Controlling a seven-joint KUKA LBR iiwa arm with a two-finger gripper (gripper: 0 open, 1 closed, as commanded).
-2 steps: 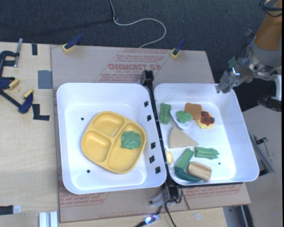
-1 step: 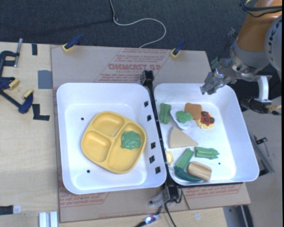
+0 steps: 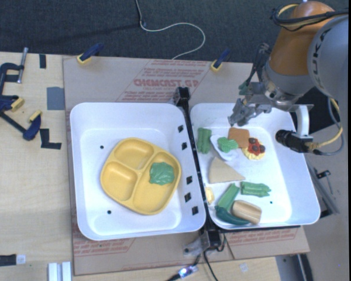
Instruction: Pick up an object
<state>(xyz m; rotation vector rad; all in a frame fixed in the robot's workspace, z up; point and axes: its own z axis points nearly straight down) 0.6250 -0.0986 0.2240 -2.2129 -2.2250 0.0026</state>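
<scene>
While my arm (image 3: pixel 307 40) reaches in over the right bin (image 3: pixel 298 174), my gripper (image 3: pixel 241 117) hangs above that bin's far left part, and its dark tips point down at the bin floor with nothing between them; whether they stand apart or together I cannot tell from this slant. Just below the tips lies a brown toast-like piece (image 3: pixel 238 136), close to them, though I cannot say that they touch it. Touching that piece on the side toward the bin's middle is a small yellow item with red spots (image 3: pixel 256 148), and on its other side a white and green piece (image 3: pixel 227 144). A green pickle-shaped thing (image 3: pixel 204 140) lies against the bin's left wall, beside the white and green piece. Nearer the bin's front lie a pale wedge (image 3: pixel 223 171), a green pod (image 3: pixel 255 188), and a tan roll (image 3: pixel 246 211) resting on dark green pieces (image 3: pixel 226 199). The left bin (image 3: pixel 88 157) holds a yellow divided plate (image 3: pixel 126 177) with a green leafy item (image 3: pixel 162 173) in one compartment. Beyond both bins a cardboard sheet (image 3: pixel 128 81) bears red printing (image 3: pixel 164 82) that reads upside down from here, too blurred for me to read. Blue clamps (image 3: pixel 90 52) grip the sheet's far edge.
</scene>
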